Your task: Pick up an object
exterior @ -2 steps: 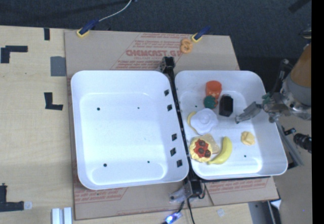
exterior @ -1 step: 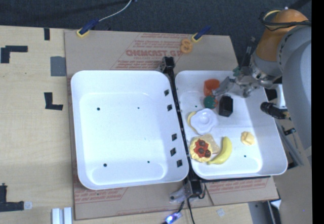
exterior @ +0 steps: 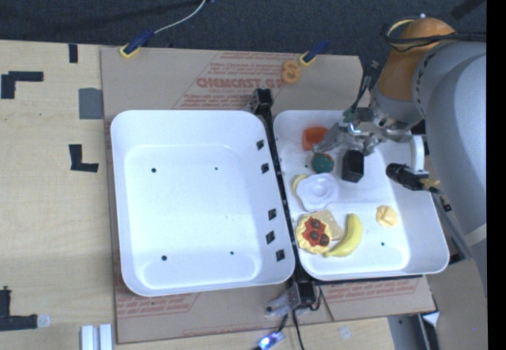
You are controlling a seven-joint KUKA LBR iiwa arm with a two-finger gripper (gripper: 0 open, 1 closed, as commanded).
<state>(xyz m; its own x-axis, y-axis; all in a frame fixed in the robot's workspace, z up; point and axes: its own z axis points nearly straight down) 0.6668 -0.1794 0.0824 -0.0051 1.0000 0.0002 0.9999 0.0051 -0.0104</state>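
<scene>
1. The tool [exterior: 350,160] hangs over the right bin [exterior: 423,257], in its far half, just beside a small dark green thing [exterior: 322,161]; whether it is open or closed I cannot tell, and nothing visibly sits in it.
2. Closest to the tool lie the green thing and an orange-red block [exterior: 315,136] near the bin's far edge; either looks like the likely pick.
3. Toward the middle sits a white cup [exterior: 318,189]; at the near edge lie a banana [exterior: 348,236] and a flat toy with red spots [exterior: 316,232], touching each other. A small yellow piece [exterior: 387,216] lies apart, toward the right wall.
4. To do this well, I judge the tool should centre over one item standing clear of its neighbours, come straight down, and close only once level with it.
5. The left bin [exterior: 130,147] shares the table [exterior: 47,206].
</scene>
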